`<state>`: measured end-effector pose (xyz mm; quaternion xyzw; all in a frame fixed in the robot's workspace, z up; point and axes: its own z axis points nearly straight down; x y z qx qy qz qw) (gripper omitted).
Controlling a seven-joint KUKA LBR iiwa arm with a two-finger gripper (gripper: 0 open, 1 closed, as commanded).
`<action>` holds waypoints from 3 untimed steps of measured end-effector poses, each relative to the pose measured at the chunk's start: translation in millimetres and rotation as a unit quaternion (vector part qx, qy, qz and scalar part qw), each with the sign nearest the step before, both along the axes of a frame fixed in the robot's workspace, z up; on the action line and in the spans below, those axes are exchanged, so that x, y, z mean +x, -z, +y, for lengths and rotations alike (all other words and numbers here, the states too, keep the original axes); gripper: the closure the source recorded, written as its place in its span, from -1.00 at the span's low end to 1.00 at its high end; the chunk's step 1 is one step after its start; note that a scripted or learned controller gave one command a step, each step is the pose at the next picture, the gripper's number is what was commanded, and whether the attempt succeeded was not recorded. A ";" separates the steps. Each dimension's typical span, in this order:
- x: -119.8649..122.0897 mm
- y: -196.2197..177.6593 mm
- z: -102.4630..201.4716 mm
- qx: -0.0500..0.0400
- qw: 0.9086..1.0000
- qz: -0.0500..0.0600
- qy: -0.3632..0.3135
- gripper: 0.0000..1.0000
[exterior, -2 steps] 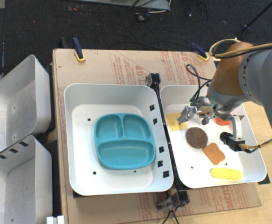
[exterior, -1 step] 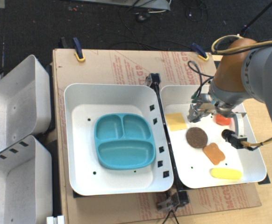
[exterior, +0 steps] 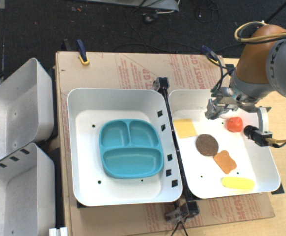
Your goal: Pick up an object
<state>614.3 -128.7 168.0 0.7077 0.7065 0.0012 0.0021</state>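
Observation:
The right bin [exterior: 266, 156] holds a pale yellow square slice [exterior: 185, 128], a brown round patty [exterior: 207, 144], an orange toast-shaped piece [exterior: 225, 161], a yellow oblong piece [exterior: 238, 183] and a red piece [exterior: 234, 124]. My gripper [exterior: 214, 113] hangs over the back of this bin, left of the red piece and above the patty. Nothing shows between its fingers. The arm's orange band [exterior: 256, 53] rises behind it.
The left bin [exterior: 79, 132] holds a teal divided tray [exterior: 131, 148]. Two more white bins [exterior: 15, 107] lean off the bench's left side. A black divider [exterior: 170, 136] runs between the two bins. Clamps sit at the bench's back edge.

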 end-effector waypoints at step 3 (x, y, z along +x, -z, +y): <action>-10.6 -109.0 46.5 0.001 1.000 0.002 -0.005 1.00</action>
